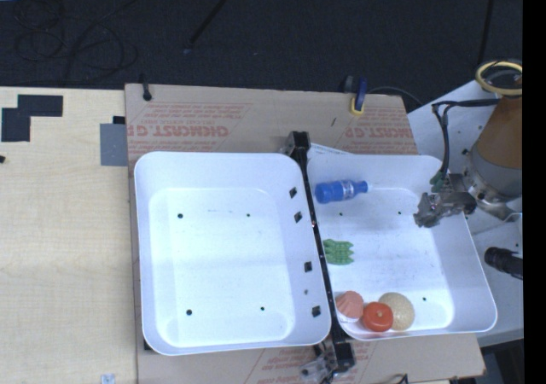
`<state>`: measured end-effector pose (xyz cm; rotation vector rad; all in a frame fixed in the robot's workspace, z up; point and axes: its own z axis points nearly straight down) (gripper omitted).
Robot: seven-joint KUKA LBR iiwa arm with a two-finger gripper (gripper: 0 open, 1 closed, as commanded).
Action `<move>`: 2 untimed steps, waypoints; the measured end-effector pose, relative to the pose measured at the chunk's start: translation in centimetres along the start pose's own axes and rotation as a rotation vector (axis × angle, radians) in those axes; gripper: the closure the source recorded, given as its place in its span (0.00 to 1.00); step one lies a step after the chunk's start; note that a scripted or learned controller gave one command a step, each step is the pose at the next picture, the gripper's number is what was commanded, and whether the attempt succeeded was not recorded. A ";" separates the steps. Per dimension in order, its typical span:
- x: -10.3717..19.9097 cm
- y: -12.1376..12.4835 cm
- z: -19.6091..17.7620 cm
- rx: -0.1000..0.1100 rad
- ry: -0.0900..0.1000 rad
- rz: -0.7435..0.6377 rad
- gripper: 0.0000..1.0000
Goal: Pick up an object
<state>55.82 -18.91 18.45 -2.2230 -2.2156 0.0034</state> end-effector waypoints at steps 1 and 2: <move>-2.6 -3.1 -9.5 -0.008 -0.003 -0.001 1.00; -2.5 -5.1 -18.4 -0.011 -0.004 -0.004 1.00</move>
